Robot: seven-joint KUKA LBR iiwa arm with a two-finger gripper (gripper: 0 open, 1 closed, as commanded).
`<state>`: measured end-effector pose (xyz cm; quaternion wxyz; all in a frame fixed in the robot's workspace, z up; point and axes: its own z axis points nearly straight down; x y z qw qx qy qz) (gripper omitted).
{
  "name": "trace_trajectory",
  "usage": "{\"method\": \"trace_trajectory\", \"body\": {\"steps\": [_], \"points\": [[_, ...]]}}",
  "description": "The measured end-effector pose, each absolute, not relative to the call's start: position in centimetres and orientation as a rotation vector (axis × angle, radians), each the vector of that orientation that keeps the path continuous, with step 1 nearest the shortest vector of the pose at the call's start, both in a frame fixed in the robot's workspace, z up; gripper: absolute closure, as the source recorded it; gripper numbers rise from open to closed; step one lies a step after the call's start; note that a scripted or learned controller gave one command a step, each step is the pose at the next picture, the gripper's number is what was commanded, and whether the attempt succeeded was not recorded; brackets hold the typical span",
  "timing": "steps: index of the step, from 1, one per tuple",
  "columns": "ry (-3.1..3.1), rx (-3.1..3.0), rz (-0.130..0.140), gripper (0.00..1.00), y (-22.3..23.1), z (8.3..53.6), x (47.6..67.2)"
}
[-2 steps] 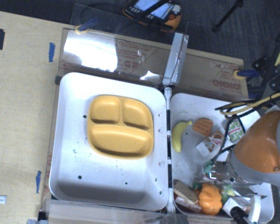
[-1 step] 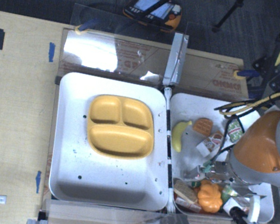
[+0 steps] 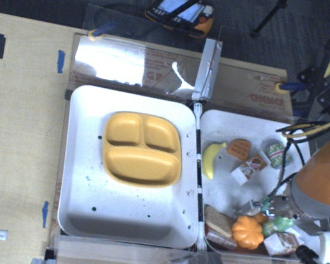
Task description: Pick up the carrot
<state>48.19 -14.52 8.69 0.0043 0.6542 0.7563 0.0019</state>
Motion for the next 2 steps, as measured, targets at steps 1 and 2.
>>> {"method": "trace_trajectory", "body": {"steps": [1, 2], "points": [[2.365, 2.046, 0.011, 1.00, -14.46, 9.76, 48.35], [2.365, 2.048, 0.009, 0.00, -14.49, 9.74, 48.32]]}}
